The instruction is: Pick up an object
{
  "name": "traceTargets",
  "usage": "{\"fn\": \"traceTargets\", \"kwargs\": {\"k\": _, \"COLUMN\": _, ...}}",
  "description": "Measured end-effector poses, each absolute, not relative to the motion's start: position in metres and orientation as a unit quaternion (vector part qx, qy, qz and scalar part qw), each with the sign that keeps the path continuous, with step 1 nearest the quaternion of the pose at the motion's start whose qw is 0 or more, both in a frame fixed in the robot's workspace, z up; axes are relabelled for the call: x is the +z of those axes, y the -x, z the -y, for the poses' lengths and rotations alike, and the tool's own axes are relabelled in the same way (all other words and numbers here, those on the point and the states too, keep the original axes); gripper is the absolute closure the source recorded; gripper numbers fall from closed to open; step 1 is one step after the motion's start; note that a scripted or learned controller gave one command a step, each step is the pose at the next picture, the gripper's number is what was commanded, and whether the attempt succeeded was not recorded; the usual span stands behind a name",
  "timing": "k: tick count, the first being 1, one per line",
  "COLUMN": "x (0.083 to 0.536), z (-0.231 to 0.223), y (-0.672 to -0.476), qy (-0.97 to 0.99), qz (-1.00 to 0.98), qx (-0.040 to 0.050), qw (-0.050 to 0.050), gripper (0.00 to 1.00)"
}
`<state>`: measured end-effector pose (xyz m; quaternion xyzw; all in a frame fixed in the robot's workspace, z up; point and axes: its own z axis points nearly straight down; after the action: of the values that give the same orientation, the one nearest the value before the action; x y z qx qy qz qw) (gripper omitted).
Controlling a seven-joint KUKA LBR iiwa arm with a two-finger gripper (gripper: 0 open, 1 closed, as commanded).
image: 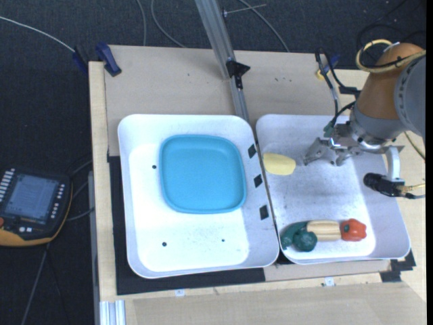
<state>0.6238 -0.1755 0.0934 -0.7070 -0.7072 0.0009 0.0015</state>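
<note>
My gripper [326, 157] hangs over the upper part of the right bin [389, 212], its fingers spread open with nothing between them. A pale yellow rounded object [279, 164] lies just left of it, near the bin's left wall and apart from the fingertips. Along the bin's front edge lie a dark green object [299, 239], a tan cylinder [323, 230] and a red object [353, 230], touching in a row.
The left bin [139, 202] holds a blue square plate [203, 173]. A metal pole [216, 26] slants down from the top to the gap between the bins. Cables lie on the dark floor behind the bench.
</note>
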Motion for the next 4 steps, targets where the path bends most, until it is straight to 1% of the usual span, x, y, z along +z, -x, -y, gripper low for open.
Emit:
{"fn": "traceTargets", "kwargs": {"k": 1, "x": 0.107, "z": 0.176, "y": -0.625, "qy": 0.707, "qz": 0.707, "qx": -0.0006, "qw": -0.001, "gripper": 1.0}}
{"fn": "traceTargets", "kwargs": {"k": 2, "x": 0.17, "z": 0.178, "y": -0.63, "qy": 0.707, "qz": 0.707, "qx": -0.0016, "qw": -0.002, "gripper": 1.0}}
{"fn": "traceTargets", "kwargs": {"k": 4, "x": 0.251, "z": 0.175, "y": -0.629, "qy": 0.707, "qz": 0.707, "qx": -0.0011, "qw": -0.002, "gripper": 1.0}}
